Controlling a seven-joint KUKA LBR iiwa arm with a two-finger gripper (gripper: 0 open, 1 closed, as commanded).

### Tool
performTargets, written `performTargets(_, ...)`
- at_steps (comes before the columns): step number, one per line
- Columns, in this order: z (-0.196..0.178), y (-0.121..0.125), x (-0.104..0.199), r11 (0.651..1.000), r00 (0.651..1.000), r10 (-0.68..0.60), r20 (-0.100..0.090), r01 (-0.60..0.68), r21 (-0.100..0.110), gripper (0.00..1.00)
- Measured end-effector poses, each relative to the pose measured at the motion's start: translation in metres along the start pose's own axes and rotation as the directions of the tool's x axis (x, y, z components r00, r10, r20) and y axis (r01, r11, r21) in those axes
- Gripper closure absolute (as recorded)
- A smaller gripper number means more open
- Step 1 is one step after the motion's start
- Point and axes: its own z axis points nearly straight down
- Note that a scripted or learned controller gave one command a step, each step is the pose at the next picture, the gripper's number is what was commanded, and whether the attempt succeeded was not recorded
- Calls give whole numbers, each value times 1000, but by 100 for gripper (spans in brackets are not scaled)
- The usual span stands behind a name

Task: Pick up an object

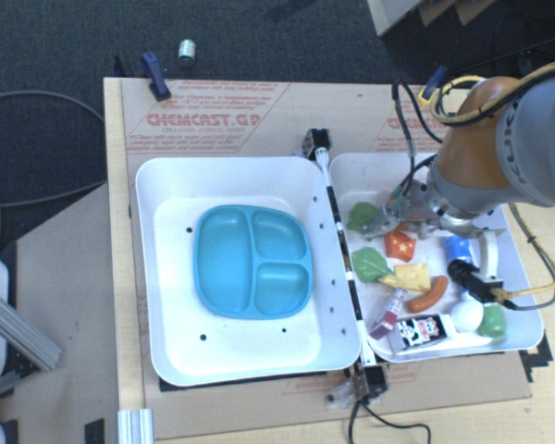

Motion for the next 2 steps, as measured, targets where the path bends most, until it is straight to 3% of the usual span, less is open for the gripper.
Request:
performTargets(1,24,-7,-3,1000,1000,-1,-6,1,17,0)
performTargets(2,14,-7,-3,1000,1000,0,-6,0,16,100)
